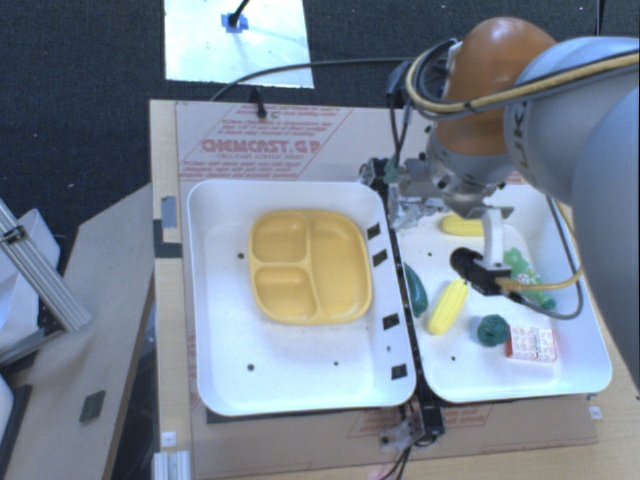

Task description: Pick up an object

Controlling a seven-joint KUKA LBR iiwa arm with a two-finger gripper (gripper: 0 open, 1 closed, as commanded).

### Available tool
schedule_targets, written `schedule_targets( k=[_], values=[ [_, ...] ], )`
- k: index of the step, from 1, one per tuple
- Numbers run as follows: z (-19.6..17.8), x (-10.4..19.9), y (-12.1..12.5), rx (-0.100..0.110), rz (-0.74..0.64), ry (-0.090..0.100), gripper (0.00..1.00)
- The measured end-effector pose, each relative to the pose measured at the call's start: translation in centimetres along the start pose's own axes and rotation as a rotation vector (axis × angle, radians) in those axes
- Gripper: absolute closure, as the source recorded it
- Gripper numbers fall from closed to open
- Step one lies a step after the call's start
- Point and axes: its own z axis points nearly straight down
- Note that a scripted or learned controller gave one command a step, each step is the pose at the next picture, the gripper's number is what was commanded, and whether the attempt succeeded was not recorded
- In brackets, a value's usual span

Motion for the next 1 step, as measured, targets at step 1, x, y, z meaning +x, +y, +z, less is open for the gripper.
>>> schedule_targets(
  k=[1],
  values=[
    [1.32,5.00,1.42,0.002,0.001,-0.001,1.00]
  ],
)
